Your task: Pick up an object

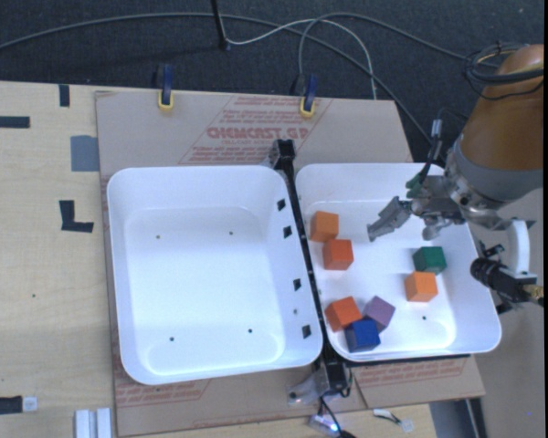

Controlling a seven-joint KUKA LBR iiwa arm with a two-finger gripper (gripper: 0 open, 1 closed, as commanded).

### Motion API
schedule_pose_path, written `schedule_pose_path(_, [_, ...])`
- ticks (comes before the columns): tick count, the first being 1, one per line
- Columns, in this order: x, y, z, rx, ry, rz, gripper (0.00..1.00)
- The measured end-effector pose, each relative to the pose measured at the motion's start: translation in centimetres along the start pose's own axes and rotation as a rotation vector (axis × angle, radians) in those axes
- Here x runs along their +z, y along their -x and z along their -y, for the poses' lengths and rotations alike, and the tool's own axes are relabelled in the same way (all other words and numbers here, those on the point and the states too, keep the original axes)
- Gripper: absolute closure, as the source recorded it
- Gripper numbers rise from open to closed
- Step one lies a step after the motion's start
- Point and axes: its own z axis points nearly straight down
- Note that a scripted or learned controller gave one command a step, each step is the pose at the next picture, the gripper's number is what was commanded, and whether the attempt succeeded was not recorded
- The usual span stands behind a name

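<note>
Hovering over the right bin point(466, 336), the gripper point(404, 219) has its fingers spread, pinching nothing. A green cube point(429, 260) sits just beside it.

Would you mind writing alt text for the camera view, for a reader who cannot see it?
The robot's hand hovers with nothing between its fingers over the right bin, which holds six small blocks: four orange blocks, one green block, one purple block and one blue block. The left bin sits beside it on a cardboard sheet.
</note>
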Motion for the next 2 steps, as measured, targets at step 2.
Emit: schedule_pose_path(2, [18.3, -1.5, -6.8, -0.001, -0.006, 0.000, 0.00])
